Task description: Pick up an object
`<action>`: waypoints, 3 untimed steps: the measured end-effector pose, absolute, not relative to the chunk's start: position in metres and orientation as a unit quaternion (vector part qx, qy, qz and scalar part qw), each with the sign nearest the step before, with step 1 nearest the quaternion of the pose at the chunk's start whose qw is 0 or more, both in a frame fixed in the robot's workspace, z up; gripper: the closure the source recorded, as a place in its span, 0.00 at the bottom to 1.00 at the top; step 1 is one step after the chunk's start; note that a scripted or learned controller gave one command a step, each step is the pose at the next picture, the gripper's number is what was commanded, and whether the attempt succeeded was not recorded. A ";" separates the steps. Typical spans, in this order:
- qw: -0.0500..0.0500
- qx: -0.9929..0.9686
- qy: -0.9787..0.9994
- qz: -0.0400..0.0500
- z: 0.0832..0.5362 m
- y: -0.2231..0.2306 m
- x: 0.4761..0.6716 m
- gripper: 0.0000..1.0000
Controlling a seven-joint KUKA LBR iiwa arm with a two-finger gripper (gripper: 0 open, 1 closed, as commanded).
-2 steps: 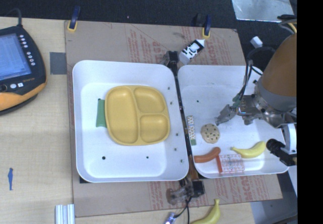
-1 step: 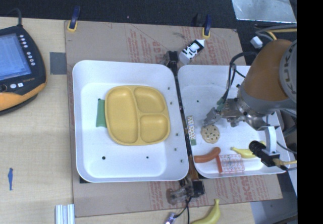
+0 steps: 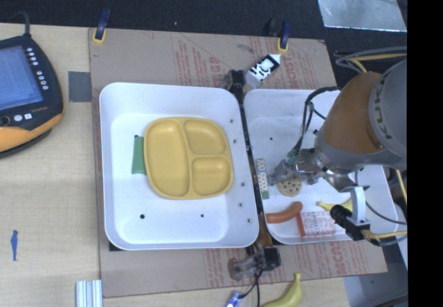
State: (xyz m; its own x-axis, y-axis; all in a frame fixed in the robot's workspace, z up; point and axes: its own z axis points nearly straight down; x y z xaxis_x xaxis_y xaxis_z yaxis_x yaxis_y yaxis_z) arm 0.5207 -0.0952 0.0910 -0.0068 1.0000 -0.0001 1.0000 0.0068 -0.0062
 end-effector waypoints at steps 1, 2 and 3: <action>-0.001 -0.703 -0.711 0.002 0.105 -0.098 0.523 1.00; -0.002 -0.703 -0.711 0.001 0.105 -0.098 0.523 0.00; -0.003 -0.702 -0.713 0.002 0.115 -0.099 0.524 1.00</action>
